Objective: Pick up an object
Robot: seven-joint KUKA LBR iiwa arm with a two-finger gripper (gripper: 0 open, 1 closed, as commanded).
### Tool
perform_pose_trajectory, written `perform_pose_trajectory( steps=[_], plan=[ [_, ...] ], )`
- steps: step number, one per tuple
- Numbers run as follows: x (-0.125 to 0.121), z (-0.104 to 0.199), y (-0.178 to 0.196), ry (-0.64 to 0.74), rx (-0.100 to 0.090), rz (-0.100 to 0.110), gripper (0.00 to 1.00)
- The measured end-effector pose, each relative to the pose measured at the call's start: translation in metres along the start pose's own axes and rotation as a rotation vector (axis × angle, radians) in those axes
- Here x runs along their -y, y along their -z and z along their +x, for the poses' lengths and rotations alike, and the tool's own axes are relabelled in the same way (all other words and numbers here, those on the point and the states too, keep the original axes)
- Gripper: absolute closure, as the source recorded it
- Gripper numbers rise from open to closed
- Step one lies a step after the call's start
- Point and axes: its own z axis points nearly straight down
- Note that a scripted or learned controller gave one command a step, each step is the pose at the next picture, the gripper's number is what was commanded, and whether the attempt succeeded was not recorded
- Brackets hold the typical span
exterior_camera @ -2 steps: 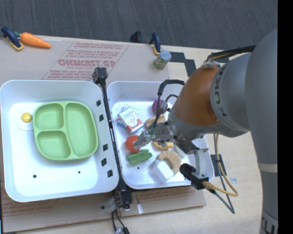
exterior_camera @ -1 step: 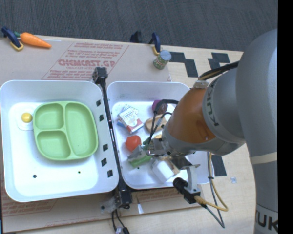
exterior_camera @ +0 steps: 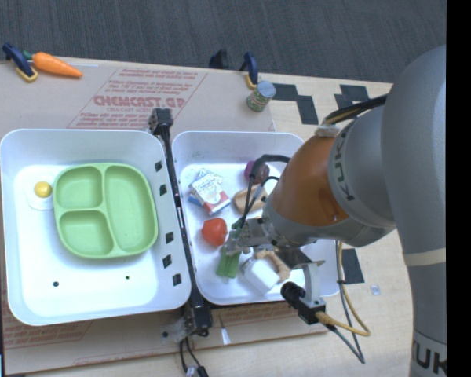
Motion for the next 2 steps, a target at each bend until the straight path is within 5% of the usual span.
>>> perform_pose_trajectory(
  steps=[1,2],
  plan=[
    [0.002,0.01,0.091,-0.008,0.002,0.004,1.0],
    [0.001,0.01,0.101,-0.004,0.002,0.001,1.0]
  ],
)
